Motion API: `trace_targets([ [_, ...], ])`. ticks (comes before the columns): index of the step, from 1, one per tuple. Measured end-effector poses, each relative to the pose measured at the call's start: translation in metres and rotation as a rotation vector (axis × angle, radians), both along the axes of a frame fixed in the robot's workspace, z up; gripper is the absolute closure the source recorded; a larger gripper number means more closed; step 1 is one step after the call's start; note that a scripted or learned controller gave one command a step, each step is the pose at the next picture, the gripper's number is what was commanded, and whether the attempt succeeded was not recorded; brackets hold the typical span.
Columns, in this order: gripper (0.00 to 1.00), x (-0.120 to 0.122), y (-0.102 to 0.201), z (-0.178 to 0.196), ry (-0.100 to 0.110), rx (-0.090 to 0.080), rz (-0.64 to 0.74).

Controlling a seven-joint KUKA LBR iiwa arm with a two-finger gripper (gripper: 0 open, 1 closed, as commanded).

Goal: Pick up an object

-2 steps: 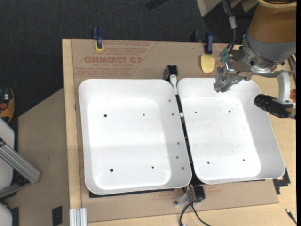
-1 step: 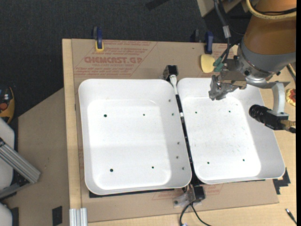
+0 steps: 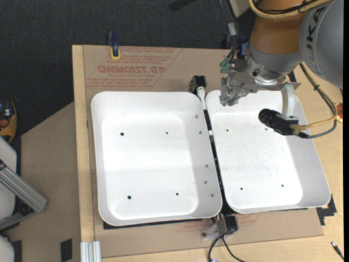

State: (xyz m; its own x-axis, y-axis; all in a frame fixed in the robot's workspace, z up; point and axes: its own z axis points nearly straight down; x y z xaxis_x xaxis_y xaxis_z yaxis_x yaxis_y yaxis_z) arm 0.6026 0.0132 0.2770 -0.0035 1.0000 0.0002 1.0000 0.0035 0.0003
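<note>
Two white bins [image 3: 158,212]; end effector [image 3: 232,96] above right bin's rim.

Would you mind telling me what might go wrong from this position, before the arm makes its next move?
1. The hand sits at the right bin's back left corner; a descent might strike the rim or the divider between the bins.
2. I see no object on either bin floor, so a grasp here may close on nothing.
3. The black cable hanging over the right bin could snag.
</note>
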Motion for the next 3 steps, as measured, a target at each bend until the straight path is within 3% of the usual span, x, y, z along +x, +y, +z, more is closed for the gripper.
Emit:
trace_targets([
  [2,1.0,-0.07,0.011,0.075,-0.004,0.0,-0.003],
  [3,1.0,-0.039,0.06,-0.034,0.007,0.001,0.0],
])
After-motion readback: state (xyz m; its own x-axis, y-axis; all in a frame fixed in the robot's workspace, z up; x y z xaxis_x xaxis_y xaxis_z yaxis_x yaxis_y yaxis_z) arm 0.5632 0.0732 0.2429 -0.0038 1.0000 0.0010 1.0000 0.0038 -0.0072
